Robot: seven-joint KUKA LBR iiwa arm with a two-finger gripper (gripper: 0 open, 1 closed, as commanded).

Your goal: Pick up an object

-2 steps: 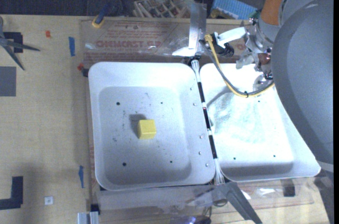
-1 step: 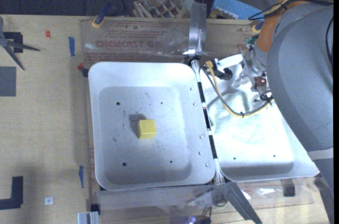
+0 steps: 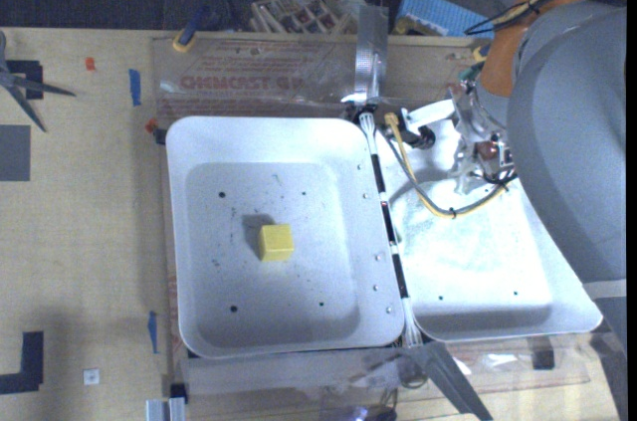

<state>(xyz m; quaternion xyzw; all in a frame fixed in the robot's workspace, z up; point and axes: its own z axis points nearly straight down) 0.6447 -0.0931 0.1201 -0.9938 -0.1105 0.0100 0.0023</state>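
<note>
The big grey arm [image 3: 582, 140] comes in from the right and bends down over the right bin [image 3: 498, 295]. An orange band [image 3: 503, 56] shows near its wrist. The jaws [image 3: 468, 150] hang low over the far end of the right bin, close to the wall between the two bins. Wires and metal parts hide them, so I cannot tell if they are open or closed, and I see nothing in them. A yellow cable [image 3: 428, 195] loops down from the wrist over that bin. The block [image 3: 277, 242] is small and yellow. It lies flat near the middle of the left bin [image 3: 199, 150], well apart from the jaws. The wall between the bins stands between the jaws and the block. Both bins sit side by side on the tabletop [image 3: 80, 210]. A clear plastic sheet [image 3: 259, 76] lies behind the left bin.
</note>
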